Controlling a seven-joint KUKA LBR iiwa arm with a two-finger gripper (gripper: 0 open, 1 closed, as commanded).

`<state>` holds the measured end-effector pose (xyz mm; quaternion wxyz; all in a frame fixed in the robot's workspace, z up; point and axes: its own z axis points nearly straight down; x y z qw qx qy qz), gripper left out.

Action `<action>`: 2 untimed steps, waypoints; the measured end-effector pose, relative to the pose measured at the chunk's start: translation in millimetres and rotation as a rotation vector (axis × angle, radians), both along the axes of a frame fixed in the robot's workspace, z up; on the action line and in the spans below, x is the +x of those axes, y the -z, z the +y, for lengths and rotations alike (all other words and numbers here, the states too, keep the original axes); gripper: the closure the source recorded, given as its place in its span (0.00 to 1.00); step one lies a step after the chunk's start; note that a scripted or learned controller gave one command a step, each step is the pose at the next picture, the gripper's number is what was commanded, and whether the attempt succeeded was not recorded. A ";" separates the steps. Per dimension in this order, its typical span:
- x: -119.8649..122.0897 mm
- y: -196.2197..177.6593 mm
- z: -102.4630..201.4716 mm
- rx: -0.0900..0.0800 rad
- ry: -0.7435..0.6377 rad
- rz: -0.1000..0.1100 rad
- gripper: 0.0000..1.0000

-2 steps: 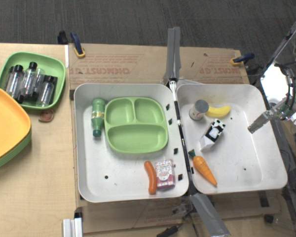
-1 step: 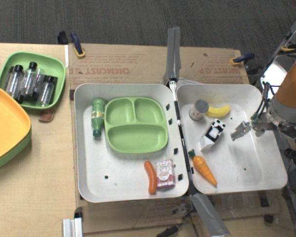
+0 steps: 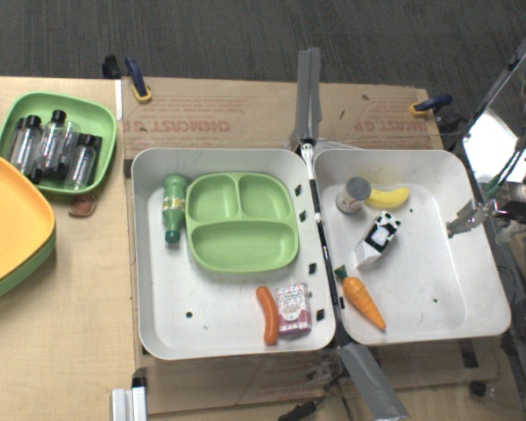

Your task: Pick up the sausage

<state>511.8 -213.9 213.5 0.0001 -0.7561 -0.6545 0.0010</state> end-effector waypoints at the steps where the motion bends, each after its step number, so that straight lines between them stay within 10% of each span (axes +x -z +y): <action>1: 24.7 -40.3 17.3 0.000 -0.344 -0.001 0.00; 2: 61.0 -28.2 -2.5 0.000 -0.870 -0.002 0.00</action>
